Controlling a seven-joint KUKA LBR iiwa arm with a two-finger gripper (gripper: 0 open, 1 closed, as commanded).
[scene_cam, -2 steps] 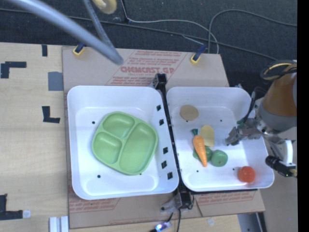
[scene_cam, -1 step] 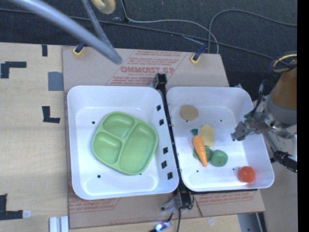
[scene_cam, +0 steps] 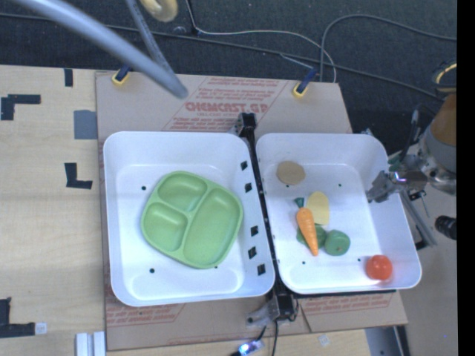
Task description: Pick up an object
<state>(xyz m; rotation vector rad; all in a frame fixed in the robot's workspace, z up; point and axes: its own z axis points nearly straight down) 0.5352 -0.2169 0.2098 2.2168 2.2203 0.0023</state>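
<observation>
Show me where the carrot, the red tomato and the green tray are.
carrot (scene_cam: 307, 231), camera view, mid body.
red tomato (scene_cam: 378, 267), camera view, centre.
green tray (scene_cam: 211, 225), camera view, large compartment's floor.

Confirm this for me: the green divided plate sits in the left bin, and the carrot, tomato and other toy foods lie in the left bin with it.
Not quite. The green divided plate is in the left bin, but the carrot, tomato and other toy foods lie in the right bin, apart from the plate. The camera view shows this.

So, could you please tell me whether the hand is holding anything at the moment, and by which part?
Nothing is held: the hand sits at the right bin's right rim, with nothing between its fingers.
</observation>
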